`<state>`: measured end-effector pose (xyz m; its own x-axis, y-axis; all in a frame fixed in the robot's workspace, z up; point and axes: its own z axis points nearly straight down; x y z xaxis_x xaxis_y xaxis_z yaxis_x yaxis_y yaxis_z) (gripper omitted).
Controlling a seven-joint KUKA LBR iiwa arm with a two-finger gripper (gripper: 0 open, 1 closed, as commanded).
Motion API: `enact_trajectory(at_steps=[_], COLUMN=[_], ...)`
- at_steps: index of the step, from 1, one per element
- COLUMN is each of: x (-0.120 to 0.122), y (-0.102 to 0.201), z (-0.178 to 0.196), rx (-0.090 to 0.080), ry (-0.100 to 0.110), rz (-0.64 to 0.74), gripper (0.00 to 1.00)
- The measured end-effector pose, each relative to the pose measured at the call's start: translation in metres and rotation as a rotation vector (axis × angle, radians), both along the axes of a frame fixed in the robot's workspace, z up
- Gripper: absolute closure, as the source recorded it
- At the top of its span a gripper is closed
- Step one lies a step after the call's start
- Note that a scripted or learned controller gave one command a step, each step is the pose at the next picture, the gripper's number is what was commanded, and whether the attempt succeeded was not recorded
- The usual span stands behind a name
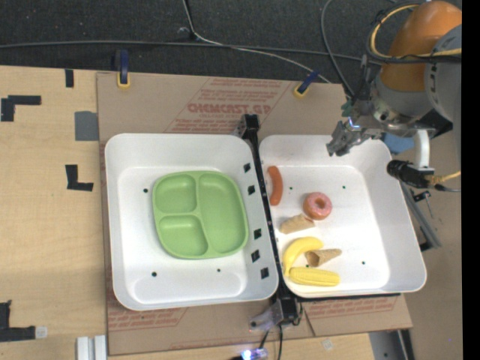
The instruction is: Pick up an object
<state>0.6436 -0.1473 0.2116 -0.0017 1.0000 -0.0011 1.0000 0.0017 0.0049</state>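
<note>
Nothing visible between the jaws of the gripper (339, 145), how far apart unclear | hangs over right bin (375, 167) far corner | nearest below-left: sausage (274, 184), donut (317, 205) | farther: banana (299, 251), corn (313, 277) | risk: crowded pieces, fingers may nudge neighbours, close on air

My tool (341, 142) hangs over the far edge of the right bin (375, 172), above its 6 things: a sausage (274, 184), a pink donut (318, 205), a banana (298, 250), a corn cob (313, 277) and 2 small tan pieces. The left bin (127, 201) has a green plate (200, 214) with 3 compartments.
</note>
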Motion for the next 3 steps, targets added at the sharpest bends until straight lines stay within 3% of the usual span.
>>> enact_trajectory(at_steps=[1, 3], x=[0.0, 0.005], y=[0.0, 0.123], z=[0.006, 0.019], rx=[0.001, 0.003], ry=[0.005, 0.005], rz=[-0.001, 0.005], gripper=[1.0, 1.0])
